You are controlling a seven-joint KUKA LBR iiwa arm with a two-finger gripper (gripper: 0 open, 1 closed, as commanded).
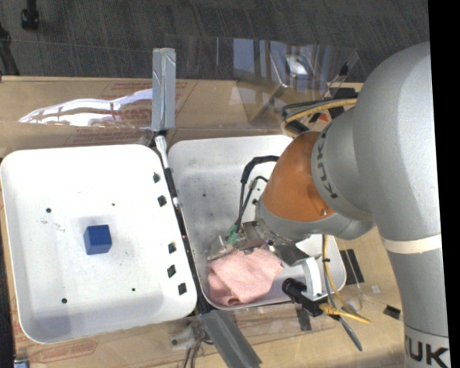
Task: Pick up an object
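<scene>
while the arm [346, 180] overhangs a pink cloth [243, 276], a blue cube [98, 239] sits apart.

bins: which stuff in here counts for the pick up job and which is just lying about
For the job:
- pink cloth, in the right bin, under the arm
- blue cube, in the left bin
- tool, low over the cloth

Lying about:
- silver tape strip above the bins
- clear plastic sheet behind the right bin
- cardboard under the bins
</scene>
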